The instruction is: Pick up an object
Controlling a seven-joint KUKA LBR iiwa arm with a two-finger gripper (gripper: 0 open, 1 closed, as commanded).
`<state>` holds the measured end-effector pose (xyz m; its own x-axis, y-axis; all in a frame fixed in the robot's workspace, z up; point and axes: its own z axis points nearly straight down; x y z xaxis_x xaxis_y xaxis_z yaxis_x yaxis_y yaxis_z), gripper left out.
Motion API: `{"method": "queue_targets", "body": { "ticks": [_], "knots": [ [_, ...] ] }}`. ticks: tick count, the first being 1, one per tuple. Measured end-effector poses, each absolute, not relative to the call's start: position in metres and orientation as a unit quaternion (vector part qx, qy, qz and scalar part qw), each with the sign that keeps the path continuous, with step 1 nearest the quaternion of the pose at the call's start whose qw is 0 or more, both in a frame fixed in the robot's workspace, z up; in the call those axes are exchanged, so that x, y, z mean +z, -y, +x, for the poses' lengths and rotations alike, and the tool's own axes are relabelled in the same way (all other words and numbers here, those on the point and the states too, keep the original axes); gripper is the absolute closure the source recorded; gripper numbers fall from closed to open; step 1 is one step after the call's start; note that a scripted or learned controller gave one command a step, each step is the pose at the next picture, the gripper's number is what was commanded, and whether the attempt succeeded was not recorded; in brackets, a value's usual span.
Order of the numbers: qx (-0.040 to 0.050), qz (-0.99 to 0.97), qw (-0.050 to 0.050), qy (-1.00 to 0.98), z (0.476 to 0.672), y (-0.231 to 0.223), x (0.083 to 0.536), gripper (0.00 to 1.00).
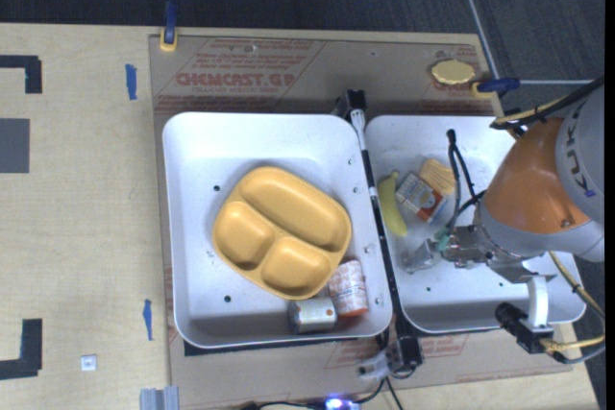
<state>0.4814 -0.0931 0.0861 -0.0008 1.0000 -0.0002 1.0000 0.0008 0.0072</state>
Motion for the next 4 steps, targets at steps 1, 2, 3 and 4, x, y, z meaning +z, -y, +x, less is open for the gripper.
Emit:
{"method": "queue_targets", "body": {
  "ticks": [1, 2, 3, 4],
  "knots": [
    [0.0020, 0.707, 0.003, -0.707, 0.4814, 0.0925, 0.0861, 0.00],
    [0.0023, 0.707, 0.003, -0.707, 0.4814, 0.0929, 0.0860, 0.00],
    [0.0022, 0.707, 0.003, -0.707, 0.4814, 0.0925, 0.0860, 0.00],
    [0.0021, 0.707, 0.003, -0.707, 0.4814, 0.0923, 0.0860, 0.00]
  ]
}}
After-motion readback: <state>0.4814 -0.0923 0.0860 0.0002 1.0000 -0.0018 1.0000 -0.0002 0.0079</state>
